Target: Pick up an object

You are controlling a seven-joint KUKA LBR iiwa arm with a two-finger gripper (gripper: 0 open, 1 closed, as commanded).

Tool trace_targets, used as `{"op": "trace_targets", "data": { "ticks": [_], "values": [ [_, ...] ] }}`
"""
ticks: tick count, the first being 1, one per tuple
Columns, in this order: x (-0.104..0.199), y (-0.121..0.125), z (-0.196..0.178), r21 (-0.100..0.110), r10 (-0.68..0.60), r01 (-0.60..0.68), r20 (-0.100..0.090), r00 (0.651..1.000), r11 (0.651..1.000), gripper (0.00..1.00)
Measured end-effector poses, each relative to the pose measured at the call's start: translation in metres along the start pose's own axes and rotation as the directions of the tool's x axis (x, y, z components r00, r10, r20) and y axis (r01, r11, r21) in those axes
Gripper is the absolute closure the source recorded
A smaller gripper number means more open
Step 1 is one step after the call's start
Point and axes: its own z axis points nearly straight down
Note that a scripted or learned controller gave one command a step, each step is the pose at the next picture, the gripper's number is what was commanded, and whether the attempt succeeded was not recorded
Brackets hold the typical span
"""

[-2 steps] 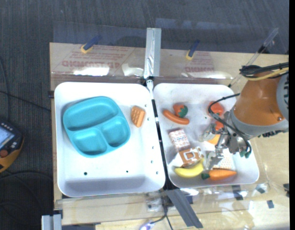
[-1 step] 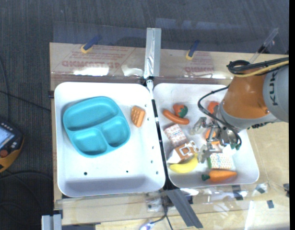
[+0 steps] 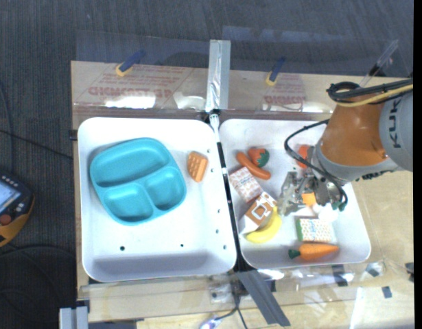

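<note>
1. The gripper (image 3: 291, 196) is low inside the right bin (image 3: 361, 247), among the toy food. Its metal parts blur into the clutter, so whether it is spread or closed, and whether anything sits in it, cannot be told from this slanted view.
2. Taking the banana (image 3: 265, 230) as landmark: the gripper hangs just up and to the right of it. A small patterned box (image 3: 259, 208) touches the banana's upper edge. A second box (image 3: 243, 181) lies further up and left. A carrot (image 3: 253, 164) with a green-topped piece lies well above.
3. Right of the banana sits a green-edged packet (image 3: 315, 230); below that, a second carrot (image 3: 313, 251) lies along the bin's near wall.
4. No single target is named; the banana and the patterned box are judged likeliest, being nearest the tool.
5. Risk: items touch, so a closing pinch may catch two at once or wedge one aside.
6. Risk: the banana's curved skin may slip out sideways under pressure.
7. Risk: an orange piece (image 3: 308, 199) lies just under the wrist; the descent may press on it rather than grasp it.
8. Far left of the banana, the left bin (image 3: 108, 256) carries a blue tray (image 3: 136, 179) and an orange piece (image 3: 197, 165), well clear of this attempt.
</note>
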Motion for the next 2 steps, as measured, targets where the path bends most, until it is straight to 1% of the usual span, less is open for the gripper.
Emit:
{"op": "trace_targets", "data": {
  "ticks": [1,2],
  "values": [
    [-0.0416,0.0016,-0.0186,-0.005,0.247,-0.247,-0.013,0.969,0.969,1.0],
    [-0.0415,0.0015,-0.0185,-0.004,0.247,-0.247,-0.014,0.969,0.969,0.0]
  ]
}}
